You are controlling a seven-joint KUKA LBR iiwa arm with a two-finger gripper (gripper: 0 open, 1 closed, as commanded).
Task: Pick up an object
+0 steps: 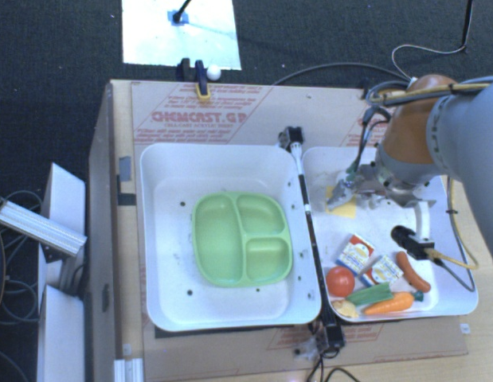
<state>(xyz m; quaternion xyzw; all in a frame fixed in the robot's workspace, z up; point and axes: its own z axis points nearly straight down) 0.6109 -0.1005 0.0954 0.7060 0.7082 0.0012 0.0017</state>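
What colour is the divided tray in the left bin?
Light green, seen clearly in the camera view: the tray.

board (200, 118) under the bins | red print reads "CHEMCAST GP" | smaller red lines around it too small to read

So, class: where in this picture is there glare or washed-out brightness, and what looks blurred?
Camera view: glare washes out the pale sheet on the dark floor and parts of the right bin; the pincer over the yellow piece looks soft and indistinct; the green tray stays evenly lit and sharp.
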